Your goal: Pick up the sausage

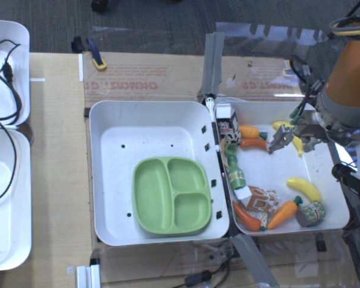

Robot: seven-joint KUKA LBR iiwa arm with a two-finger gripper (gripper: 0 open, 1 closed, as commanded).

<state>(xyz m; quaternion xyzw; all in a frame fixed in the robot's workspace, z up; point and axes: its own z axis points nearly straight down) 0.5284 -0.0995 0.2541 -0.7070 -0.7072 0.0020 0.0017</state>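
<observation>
The pincer (278,140) hangs low over the right bin (338,179), in its upper half and well to the right of the carton (226,123) that stands against the bin's left wall. At this slant I cannot tell whether it is released or clenched. Nothing shows as gripped in it.

What I take for the sausage (252,143) lies between the carton and the pincer, just right of the carton's lower end. It is apart from the carton but very close to the pincer's tip, perhaps touching it. It therefore lies to the pincer's left in the view, at about the same height in the picture. Its long axis runs nearly left to right, pointing from the carton towards the pincer, so the pincer meets it end-on and not across its width. In my judgement, the coming move calls for a short shift towards the carton to get over its middle, with the jaws set across that axis.

It is a short, smooth, orange-brown cylinder with rounded ends. A second orange piece (248,131) of similar shape lies just above it, also right of the carton and nearly parallel. The two are easily confused, and I cannot be sure which is the sausage.
</observation>
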